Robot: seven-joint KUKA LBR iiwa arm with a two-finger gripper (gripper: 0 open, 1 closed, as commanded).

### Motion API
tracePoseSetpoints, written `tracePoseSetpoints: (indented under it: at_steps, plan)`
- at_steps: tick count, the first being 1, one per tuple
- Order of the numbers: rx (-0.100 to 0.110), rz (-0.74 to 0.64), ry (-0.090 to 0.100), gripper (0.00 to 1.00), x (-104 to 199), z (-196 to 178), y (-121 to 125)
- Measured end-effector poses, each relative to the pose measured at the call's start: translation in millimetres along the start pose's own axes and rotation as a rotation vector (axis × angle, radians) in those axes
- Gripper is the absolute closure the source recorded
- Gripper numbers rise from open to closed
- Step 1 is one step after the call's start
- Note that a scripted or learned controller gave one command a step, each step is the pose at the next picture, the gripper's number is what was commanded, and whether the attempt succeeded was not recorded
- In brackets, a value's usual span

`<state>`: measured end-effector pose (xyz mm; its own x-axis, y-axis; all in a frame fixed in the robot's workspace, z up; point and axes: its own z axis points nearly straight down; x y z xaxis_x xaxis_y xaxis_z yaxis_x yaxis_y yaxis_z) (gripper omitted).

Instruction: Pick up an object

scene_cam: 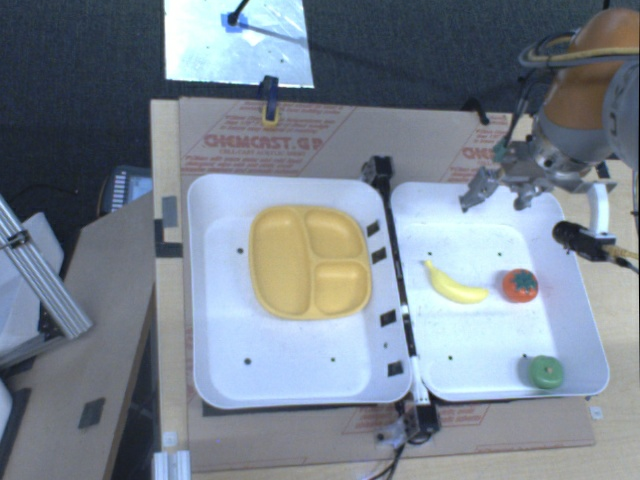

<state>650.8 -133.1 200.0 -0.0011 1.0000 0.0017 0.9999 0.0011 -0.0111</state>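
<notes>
The table [120,268] carries a sheet of brown cardboard [330,138] printed with red lettering, and on that sheet two shallow white bins sit side by side, touching along a black hinged seam.

The left bin [215,368] holds a yellow divided plate [308,261] with three compartments, lying flat near the bin's middle.

The right bin [470,363] holds three pieces of toy food. A yellow banana [455,285] lies on the bin floor, a little left of centre, curving toward the lower right. Just beside its right end, apart from it, sits a red-orange tomato [519,285] with a green top. A green round fruit [545,371], perhaps an apple, rests near the bin's lower right corner, well apart from the other two.

The grey arm [590,78] with its orange band reaches in from the upper right. Its end effector [499,192] hangs over the far edge of the right bin, fingers spread apart with nothing between them, well apart from the banana and tomato below.

A silvery sheet [238,28] lies on the dark floor beyond the cardboard.
</notes>
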Motion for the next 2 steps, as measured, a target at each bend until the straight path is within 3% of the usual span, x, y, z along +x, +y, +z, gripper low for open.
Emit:
tracePoseSetpoints:
  at_steps: [1,2]
  plan:
    - [-0.012,-0.002,-0.002,0.0,0.2,-7.9,2.8]
    - [-0.01,0.0,-0.002,0.0,-2.8,41.4,-6.0]
